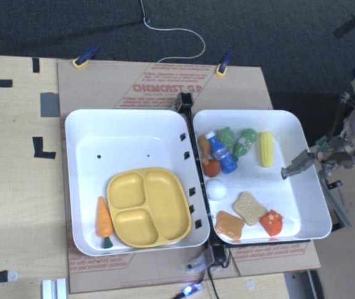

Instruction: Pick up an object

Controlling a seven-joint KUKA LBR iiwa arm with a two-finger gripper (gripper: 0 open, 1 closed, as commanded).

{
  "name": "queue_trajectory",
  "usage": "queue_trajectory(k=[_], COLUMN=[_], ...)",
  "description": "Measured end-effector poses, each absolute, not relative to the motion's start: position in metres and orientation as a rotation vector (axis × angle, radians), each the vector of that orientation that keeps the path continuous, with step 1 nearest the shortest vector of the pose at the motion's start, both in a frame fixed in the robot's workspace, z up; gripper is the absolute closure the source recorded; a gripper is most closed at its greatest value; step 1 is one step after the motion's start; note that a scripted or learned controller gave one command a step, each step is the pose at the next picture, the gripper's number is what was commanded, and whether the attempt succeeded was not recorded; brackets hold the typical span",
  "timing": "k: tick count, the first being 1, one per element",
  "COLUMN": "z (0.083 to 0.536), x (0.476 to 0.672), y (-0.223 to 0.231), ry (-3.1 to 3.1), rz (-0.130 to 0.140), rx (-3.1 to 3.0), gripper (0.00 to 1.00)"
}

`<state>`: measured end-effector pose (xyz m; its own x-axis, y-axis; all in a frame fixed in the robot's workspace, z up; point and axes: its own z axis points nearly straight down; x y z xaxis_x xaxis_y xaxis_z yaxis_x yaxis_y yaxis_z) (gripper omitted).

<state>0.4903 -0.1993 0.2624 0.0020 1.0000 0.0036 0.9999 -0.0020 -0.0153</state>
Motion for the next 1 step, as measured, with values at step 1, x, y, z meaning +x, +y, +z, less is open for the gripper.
queue_trajectory(k=[1], z=[0.2670], x=[0.4919], y=[-0.1989], ry=[-2.219], rz=[0.006], rx=[-2.216], gripper=[0.00])
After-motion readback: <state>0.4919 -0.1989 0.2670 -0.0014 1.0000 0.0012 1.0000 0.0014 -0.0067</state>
